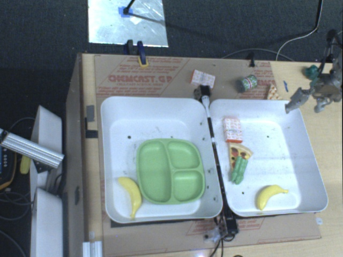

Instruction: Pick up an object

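The right bin (300,143) holds a red-and-white packet (232,129), a toy pizza slice (240,153), a green vegetable (239,171) and a yellow banana (270,195). In the left bin (123,116) lie a green divided plate (171,170) and a second banana (130,195) at its front left. My gripper (307,106) hangs at the far right, over the back right corner of the right bin. It is open, with nothing between its fingers. It is well away from all the objects.
Behind the bins on the cardboard sit a small green can (248,82), a printed card (203,78) and a cracker-like piece (272,91). A blue clamp (141,51) grips the bench's back edge. A silver sheet (127,15) lies on the floor beyond.
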You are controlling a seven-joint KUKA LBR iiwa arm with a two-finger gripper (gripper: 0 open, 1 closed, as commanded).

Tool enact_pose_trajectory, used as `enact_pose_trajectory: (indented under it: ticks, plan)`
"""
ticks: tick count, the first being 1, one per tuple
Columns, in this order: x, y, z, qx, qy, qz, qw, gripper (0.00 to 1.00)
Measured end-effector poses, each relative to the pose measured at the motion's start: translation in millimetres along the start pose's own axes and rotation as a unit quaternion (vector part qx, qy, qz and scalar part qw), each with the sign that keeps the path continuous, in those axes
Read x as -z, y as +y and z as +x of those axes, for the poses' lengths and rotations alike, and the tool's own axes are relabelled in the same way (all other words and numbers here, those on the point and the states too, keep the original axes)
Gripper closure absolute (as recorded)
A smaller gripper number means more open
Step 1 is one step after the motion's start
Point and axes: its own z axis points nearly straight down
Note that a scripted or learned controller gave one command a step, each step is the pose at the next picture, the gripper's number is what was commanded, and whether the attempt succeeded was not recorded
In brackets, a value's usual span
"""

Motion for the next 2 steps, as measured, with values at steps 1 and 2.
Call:
enact_pose_trajectory:
  ticks: [1, 2]
  plan:
    - [-52, -3, 34, 0.001, 0.001, 0.001, 1.0000, 0.00]
    - [-83, -3, 91, 0.001, 0.001, 0.000, 1.0000, 0.00]
